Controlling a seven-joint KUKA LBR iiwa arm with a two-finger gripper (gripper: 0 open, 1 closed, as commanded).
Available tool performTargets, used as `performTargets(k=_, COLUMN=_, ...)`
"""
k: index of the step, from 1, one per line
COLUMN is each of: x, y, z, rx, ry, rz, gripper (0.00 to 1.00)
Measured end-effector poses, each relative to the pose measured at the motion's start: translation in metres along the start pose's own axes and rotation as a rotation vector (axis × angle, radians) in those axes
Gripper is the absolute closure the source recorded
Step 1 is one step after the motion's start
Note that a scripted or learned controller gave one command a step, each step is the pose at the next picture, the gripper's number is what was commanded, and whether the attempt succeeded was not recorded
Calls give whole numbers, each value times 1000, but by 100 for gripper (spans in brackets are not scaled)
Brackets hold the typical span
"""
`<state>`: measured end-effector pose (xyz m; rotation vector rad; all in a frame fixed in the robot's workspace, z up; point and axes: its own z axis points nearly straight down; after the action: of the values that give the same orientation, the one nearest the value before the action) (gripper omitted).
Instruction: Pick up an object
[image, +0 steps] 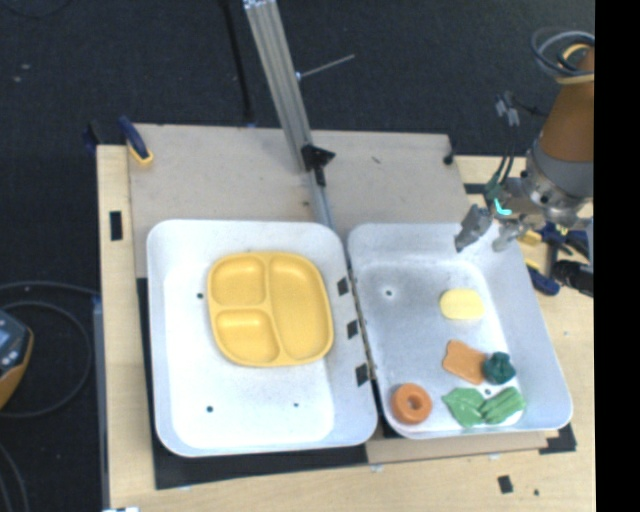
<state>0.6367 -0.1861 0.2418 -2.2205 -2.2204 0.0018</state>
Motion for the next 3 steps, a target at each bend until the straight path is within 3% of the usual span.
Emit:
performTargets(k=1, x=0, y=1, z=-2, rx=-4, ry=-1, rz=-1, gripper=0)
performTargets(k=3, x=-13, y=-5, z=95, rx=1, ry=-2, rz=0, gripper=0)
